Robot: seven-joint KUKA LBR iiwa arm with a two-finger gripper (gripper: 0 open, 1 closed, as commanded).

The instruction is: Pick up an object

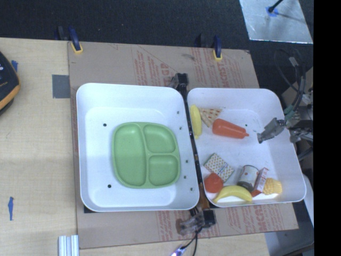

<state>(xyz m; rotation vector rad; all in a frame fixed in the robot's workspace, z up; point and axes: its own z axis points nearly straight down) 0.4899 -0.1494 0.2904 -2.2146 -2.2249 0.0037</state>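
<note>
While poised over the right part of the right-hand shallow white bin (pixel 285 159), near its right wall: grey two-finger gripper (pixel 266 132), reaching in from the right, tip angled down and leftward. Cannot tell whether the claw is apart or together (too small and dim to judge); nothing seen clamped in it. Just left of that tip, apart from it: orange-red plastic carrot (pixel 230 129), lying roughly left to right in the far half of the bin. Further left, by the far-left corner: tan wedge with a criss-cross pattern (pixel 211 113), and beside it, against the left wall, a small yellow curved piece (pixel 196 120) lying near to far. Along the near side, from left to right: red rounded toy (pixel 213 183), touching a yellow plastic banana (pixel 233 194) at the near wall; a small checkered box (pixel 219 167) just beyond the red toy; a dark metal tin can (pixel 247 176); a red-and-white carton (pixel 260 179) leaning beside the can; a yellow corn cob piece (pixel 273 186) at the near-right corner. All well apart from the gripper. Over in the left-hand shallow white bin (pixel 88 143): pale green three-compartment plastic plate (pixel 145 154), flat in the middle. Under both bins: brown cardboard sheet (pixel 133 68), held at its far edge by two blue clamps (pixel 75 40) (pixel 217 46). At the far-left edge of the wooden bench (pixel 32 153): part of an orange-and-black device (pixel 6 81).
</note>
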